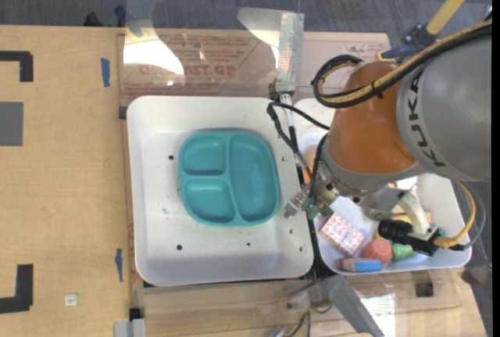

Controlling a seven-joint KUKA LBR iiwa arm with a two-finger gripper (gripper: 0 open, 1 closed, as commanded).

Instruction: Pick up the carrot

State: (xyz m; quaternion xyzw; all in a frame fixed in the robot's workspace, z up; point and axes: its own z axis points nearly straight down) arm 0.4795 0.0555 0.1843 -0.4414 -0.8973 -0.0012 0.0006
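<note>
Arm point(375, 124) poised over the right bin point(461, 206), carrot search stage.
No carrot can be identified among items at that bin's near edge; hand state cannot be told. Next: locating it.

Light wooden bench top point(62, 171) carries two shallow white plastic bins side by side. Left bin point(148, 241) sits near the middle; right bin point(457, 202) touches its right rim, partly hidden. Blue tape strips point(105, 71) and black corner marks point(19, 66) lie on the wood at left.
</note>
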